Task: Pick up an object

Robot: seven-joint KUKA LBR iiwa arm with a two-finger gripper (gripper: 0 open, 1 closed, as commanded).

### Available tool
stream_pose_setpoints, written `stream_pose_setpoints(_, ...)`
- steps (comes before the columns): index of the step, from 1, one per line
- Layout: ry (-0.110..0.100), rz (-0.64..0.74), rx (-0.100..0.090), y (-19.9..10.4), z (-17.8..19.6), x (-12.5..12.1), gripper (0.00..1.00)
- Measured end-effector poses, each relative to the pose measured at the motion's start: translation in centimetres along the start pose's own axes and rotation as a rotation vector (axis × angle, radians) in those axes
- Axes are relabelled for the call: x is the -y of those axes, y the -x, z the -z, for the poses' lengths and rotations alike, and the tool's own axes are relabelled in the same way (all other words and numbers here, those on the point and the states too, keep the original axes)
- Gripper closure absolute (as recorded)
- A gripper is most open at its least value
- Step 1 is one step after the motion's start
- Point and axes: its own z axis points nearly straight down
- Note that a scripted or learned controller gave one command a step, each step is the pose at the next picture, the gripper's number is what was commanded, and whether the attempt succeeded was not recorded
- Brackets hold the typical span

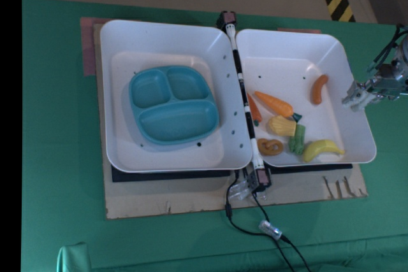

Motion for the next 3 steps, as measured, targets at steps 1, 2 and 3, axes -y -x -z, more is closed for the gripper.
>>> stream_pose_setpoints(1, 0.0, 0.0, 0.0, -0.01, 0.37, 0.52, 1.0)
stream_pose_setpoints(2, 0.0, 0.0, 0.0, 0.0, 0.75, 0.54, 1.0)
stream_pose_setpoints(3, 0.0, 0.0, 0.0, 0.0, 1.02, 0.55, 1.0)
